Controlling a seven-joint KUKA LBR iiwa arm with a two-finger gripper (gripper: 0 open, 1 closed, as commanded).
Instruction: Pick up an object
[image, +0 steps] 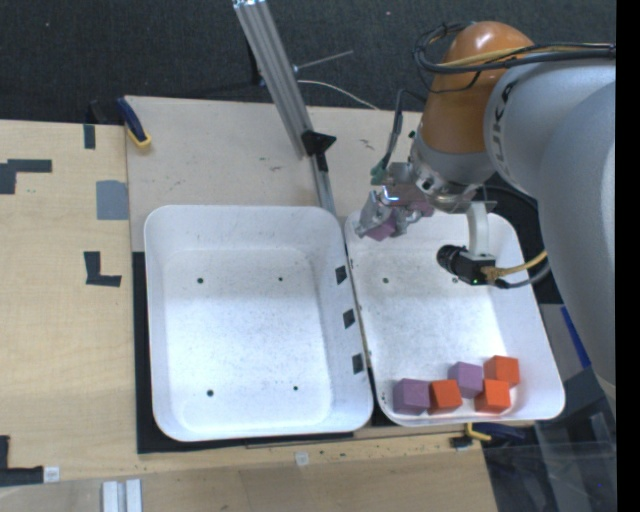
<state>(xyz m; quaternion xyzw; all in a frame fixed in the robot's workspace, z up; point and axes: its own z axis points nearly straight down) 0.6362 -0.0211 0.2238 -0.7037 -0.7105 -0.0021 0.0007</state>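
My gripper (384, 222) hangs over the far left corner of the right bin (430, 320), beneath the orange band of the arm. A small purple block (379, 231) sits between its fingers, lifted above the bin floor. In the near right corner of that bin lie several more blocks: a purple block (411, 396), an orange block (445, 395), a second purple block (466, 377), and two orange blocks (502, 369) (492, 399).
The left bin (150, 230) stands beside the right one, the two rims meeting at the middle. A slanted metal post (285, 90) rises behind the bins. A black cabled fitting (465, 263) hangs off the arm over the right bin.
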